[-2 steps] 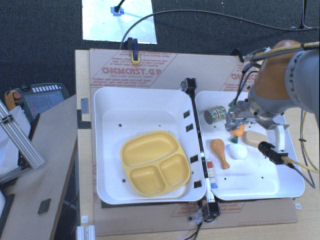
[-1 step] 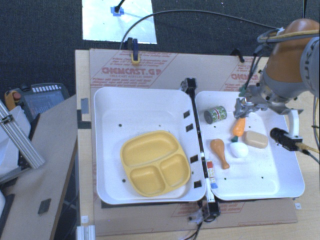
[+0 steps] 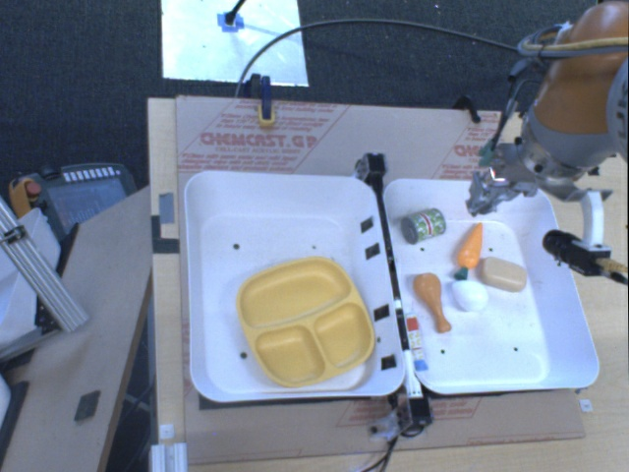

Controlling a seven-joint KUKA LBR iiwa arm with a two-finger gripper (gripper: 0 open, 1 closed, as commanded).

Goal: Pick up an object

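The grey metal claw (image 3: 484,197) hangs above the right white bin (image 3: 560,362), nothing visibly in it; whether it is released or clenched, I cannot tell. Just below lie an orange plastic carrot (image 3: 471,246) and a small green-labelled can (image 3: 424,226)

You cannot tell how the gripper (image 3: 484,197) stands: its tip is a small dark blur over the right bin's (image 3: 550,362) far rim. The arm (image 3: 580,77) is cut off by the right edge. The small can's (image 3: 424,225) label is too small to read.
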